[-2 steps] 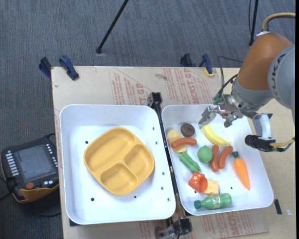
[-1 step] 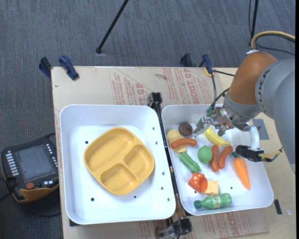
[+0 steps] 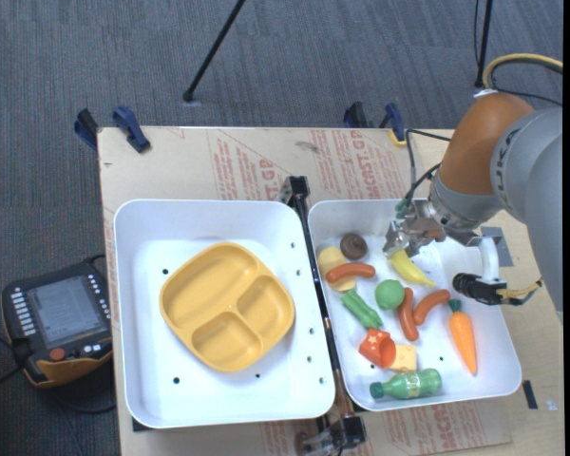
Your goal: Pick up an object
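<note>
My end effector (image 3: 406, 242) hangs over the right white bin (image 3: 509, 357), just above a yellow plastic banana (image 3: 410, 270); its opening I cannot tell.

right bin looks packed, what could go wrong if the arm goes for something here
The end effector hangs just above the yellow banana, with the green ball and brown piece close by, so it may nudge a neighbour or pinch two at once. The banana is curved and smooth, so it could slip out. The toys in the right bin lie crowded, some touching, so lifting one may drag another.
</note>
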Controlling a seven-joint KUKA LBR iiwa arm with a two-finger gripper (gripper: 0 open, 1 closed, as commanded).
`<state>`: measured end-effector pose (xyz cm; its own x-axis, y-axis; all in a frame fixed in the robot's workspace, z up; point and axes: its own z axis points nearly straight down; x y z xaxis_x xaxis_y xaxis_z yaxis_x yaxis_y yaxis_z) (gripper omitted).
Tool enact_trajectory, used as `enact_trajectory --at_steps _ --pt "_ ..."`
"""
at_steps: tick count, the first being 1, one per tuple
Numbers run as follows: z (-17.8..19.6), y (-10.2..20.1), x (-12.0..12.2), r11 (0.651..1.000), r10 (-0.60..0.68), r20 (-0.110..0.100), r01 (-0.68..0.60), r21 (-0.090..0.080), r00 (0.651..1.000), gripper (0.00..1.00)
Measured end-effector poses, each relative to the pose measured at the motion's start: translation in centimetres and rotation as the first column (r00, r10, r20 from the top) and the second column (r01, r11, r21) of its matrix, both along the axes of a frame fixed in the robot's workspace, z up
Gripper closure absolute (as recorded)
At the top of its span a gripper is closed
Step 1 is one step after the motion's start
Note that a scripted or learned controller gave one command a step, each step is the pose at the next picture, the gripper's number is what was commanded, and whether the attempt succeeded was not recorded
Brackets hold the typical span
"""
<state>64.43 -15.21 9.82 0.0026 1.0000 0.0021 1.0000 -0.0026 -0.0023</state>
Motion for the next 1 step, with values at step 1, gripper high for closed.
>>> enact_trajectory --at_steps 1 --pt "10.45 4.59 -1.42 1.0 0.005 0.005 -0.005 -0.001 1.0 1.0"
